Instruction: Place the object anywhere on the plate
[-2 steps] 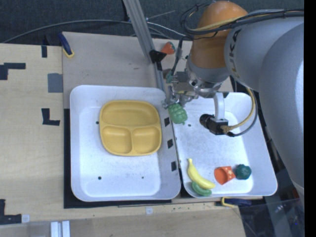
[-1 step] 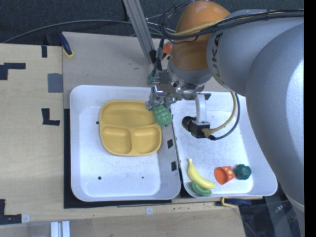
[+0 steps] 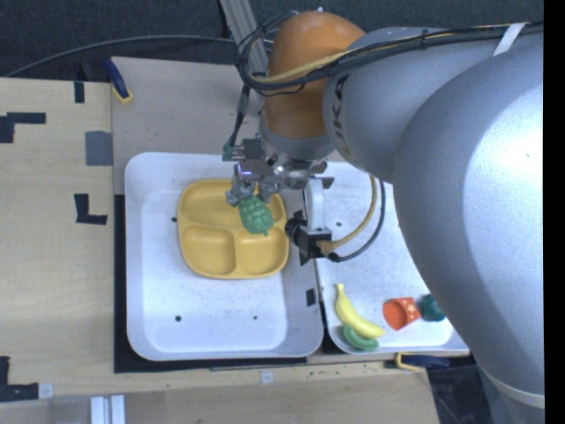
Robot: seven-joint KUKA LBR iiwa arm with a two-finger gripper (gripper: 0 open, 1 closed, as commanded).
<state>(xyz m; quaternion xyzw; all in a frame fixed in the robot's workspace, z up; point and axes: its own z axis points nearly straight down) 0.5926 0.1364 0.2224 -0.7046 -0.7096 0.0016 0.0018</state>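
Green object (image 3: pixel 257 215) hangs just under the jaws (image 3: pixel 245 194), grasped between them, above the yellow plate (image 3: pixel 231 237); only releasing it remains.

Pale wooden table (image 3: pixel 53 263) under even light

Black tape marks (image 3: pixel 86 208) and a grey patch (image 3: pixel 98 147) dot its left side; a dark carpeted floor (image 3: pixel 106 11) lies beyond, crossed by a thin cable (image 3: pixel 124 40).

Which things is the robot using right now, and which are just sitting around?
For the job:
- green toy, right under the hand
- yellow plate

Just lying about, in the right bin:
- banana
- orange toy
- small teal thing
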